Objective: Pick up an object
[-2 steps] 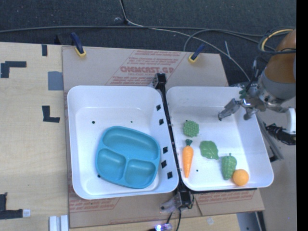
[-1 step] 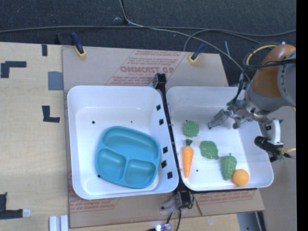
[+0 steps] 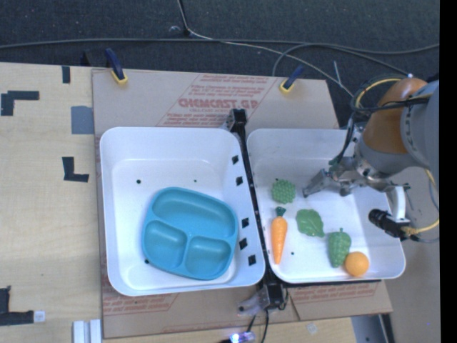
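Observation:
The right bin point(image 3: 300, 143) holds several toy foods: a bumpy green round piece point(image 3: 283, 190), an orange carrot point(image 3: 278, 238), a flat green leaf point(image 3: 310, 222), a green pepper point(image 3: 338, 247) and an orange fruit point(image 3: 356, 264). My gripper point(image 3: 314, 186) hangs low over the right bin's middle, pointing left, just right of the bumpy green piece and above the leaf. I see nothing in its grasp.
A blue divided tray point(image 3: 190, 232) lies in the left bin point(image 3: 114, 156). A black divider point(image 3: 244, 184) separates the bins. The arm's grey wrist and orange band point(image 3: 389, 127) reach over the right bin's right rim. Cables trail across the dark floor behind.

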`<state>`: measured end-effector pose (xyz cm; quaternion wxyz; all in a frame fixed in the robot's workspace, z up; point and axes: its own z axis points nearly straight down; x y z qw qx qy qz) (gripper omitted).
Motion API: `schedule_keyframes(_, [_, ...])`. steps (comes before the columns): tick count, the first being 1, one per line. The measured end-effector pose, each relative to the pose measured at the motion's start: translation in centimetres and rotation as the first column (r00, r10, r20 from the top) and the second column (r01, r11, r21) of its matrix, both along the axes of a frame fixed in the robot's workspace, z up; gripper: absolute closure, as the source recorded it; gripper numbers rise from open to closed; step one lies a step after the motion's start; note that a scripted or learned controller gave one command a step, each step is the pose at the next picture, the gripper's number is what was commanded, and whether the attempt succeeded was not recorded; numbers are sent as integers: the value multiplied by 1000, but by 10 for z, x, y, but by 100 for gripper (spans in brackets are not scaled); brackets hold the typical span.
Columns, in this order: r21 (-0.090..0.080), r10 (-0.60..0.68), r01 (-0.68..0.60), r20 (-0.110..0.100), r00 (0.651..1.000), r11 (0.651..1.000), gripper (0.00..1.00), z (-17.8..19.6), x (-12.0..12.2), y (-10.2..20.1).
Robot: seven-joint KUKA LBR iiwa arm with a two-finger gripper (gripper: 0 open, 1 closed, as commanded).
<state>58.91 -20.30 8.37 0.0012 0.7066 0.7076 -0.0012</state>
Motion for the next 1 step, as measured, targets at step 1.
schedule_keyframes(1, [-1, 1, -1, 5, 1000, 1000, 100, 13, 1, 0])
